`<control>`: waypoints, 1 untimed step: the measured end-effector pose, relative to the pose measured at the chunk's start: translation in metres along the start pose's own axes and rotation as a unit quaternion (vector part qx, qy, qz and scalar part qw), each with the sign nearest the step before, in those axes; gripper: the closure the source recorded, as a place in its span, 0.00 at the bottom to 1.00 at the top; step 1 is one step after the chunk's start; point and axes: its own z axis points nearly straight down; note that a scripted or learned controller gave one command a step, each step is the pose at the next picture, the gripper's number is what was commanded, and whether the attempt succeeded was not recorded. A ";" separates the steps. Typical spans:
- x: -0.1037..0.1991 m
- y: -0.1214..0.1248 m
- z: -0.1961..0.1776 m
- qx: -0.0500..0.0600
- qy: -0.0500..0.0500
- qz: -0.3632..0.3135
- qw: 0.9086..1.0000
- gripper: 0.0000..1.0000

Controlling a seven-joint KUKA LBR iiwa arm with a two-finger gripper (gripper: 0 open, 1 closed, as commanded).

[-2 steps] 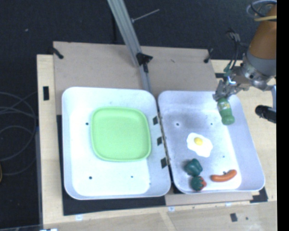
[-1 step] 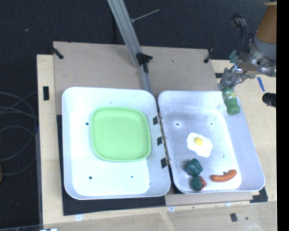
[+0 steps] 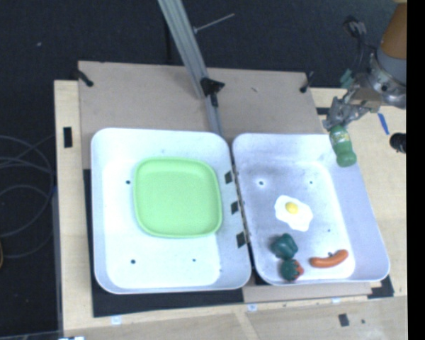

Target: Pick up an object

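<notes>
Above the far right corner of the right bin (image 3: 361, 211), the gripper (image 3: 338, 122) hangs at the end of the grey arm, whose orange band shows at the frame's upper right. Directly beneath its fingertips dangles a small green bottle-like object (image 3: 343, 149), its top pinched between the nearly closed fingers, its lower end over the bin's right rim. Down in that bin, a toy fried egg (image 3: 293, 212) lies near the middle. Nearer the front edge sit a dark green toy pepper (image 3: 284, 244) and, just beside it, a smaller green and red piece (image 3: 291, 268) I cannot identify. A toy sausage (image 3: 329, 259) lies to their right, apart from them. In the left bin (image 3: 113, 190), a light green square plate (image 3: 177, 197) rests flat.
</notes>
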 end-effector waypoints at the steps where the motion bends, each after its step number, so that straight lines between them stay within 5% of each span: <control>1: 0.053 0.009 0.015 0.001 0.000 -0.001 1.000 1.00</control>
